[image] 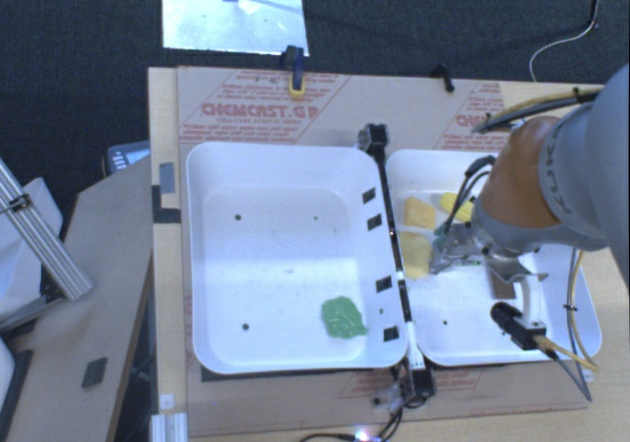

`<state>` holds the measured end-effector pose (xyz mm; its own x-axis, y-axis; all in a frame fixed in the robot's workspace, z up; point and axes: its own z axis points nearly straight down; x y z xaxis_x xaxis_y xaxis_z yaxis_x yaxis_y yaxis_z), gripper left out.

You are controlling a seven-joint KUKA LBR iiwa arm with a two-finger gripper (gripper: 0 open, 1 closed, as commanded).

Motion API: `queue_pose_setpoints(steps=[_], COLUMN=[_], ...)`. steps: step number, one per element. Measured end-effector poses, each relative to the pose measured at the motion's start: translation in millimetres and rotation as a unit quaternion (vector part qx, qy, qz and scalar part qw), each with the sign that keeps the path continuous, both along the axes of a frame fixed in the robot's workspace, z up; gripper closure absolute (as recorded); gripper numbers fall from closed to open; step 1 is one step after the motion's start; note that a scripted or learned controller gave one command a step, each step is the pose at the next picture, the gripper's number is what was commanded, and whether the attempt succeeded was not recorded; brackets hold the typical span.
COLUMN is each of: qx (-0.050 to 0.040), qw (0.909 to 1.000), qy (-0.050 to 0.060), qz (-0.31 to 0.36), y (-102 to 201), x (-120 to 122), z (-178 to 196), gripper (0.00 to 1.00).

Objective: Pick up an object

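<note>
Yellow pieces: several pale yellow objects (425, 216) lie in the right bin (463, 337), bunched against its left wall, just beside the divider between the two bins.
Green object: a small green lump (344, 317) sits alone near the front right corner of the left bin (256, 184), well apart from the arm.
Arm: the grey arm with its orange band (517, 179) reaches in from the right and hangs over the right bin, its wrist angled down toward the yellow cluster.
Gripper: the gripper (455, 255) sits low at the edge of the yellow pieces; whether it is spread or closed cannot be told from this slanted view, and nothing can be seen held.
Step in hand: by my reading, the arm is lined up for a grasp on one of the yellow pieces, the nearest candidates.
How to do it well: choose a single piece at the rim of the cluster and not its middle, so the tool straddles one item and not two.
Approach: come down straight and settle fully around the piece before closing, since the pieces look flat and low.
Wall clearance: keep off the bin's left wall and the black clips (375, 223) along the divider, which crowd the target.
Risk: a flat piece lying against the wall may slide away or be pinched at a corner and drop on lifting.
Check: lift slowly and confirm the piece rises.
</note>
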<state>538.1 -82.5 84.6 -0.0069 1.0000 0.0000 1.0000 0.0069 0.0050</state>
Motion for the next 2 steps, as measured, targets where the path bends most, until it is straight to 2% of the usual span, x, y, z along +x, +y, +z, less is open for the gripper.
queue_pose_setpoints(steps=[1,2], qx=[-0.002,-0.0008], qw=[1.0,1.0], qy=[-0.004,0.0], qz=[0.0,-0.001], y=[-25,-2], x=[105,77], z=[18,1], gripper=[1.0,1.0])
